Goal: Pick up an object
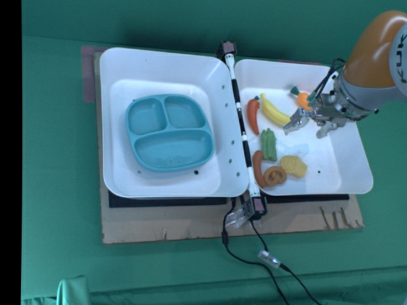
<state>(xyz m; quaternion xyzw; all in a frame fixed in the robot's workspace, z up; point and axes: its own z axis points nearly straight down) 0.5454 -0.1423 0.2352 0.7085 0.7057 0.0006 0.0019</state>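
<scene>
My gripper [311, 126] hangs over the right bin [343, 170], its two fingers spread apart with nothing between them. Just left of it lies a yellow banana [274, 109], and an orange carrot piece [303, 98] sits right behind the fingers. Further left is a red chilli [254, 115]. Nearer the front lie a green vegetable [269, 143], a red sausage [257, 166], a brown pretzel-like ring [275, 175], a yellow corn piece [294, 166] and a pale clear item [296, 149].
The left bin [114, 75] holds a teal divided plate [169, 132]. A black-and-white divider [238, 113] runs between the bins. The right half of the right bin floor is bare white. Cables [254, 240] trail off the bench front.
</scene>
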